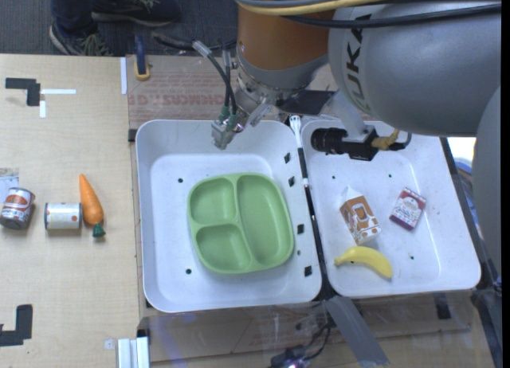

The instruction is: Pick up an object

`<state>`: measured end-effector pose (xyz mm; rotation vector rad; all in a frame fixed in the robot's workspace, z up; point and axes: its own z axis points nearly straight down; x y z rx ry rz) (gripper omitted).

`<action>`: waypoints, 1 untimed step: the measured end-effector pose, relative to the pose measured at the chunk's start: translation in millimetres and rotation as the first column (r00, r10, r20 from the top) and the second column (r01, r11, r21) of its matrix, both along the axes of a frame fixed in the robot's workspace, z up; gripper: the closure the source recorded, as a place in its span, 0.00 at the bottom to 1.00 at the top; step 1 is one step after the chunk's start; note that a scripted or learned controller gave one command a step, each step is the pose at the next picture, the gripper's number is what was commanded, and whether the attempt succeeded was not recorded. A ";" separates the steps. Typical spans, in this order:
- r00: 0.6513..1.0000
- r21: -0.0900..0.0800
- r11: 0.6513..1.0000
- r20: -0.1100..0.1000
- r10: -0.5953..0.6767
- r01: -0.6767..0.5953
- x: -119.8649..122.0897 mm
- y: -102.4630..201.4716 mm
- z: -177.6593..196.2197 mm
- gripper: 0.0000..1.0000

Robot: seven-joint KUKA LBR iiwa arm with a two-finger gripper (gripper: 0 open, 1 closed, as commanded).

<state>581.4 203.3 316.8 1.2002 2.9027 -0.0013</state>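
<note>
My gripper (225,131) hangs over the back edge of the left bin (156,223), under the orange band of the arm. It is above and behind the green three-part plate (239,223) that lies in that bin, and nothing shows in it. In the right bin (446,255) lie a yellow banana (365,263), a brown and white carton (358,217) and a small red box (407,209).
The grey arm covers the upper right and the back of the right bin. A black fixture (347,143) sits at that bin's far edge. On the wooden bench to the left lie a carrot (91,201) and two cans (16,207) (62,216).
</note>
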 end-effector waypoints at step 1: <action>0.983 0.000 0.983 0.000 0.183 -0.183 -70.6 -33.3 -57.6 1.00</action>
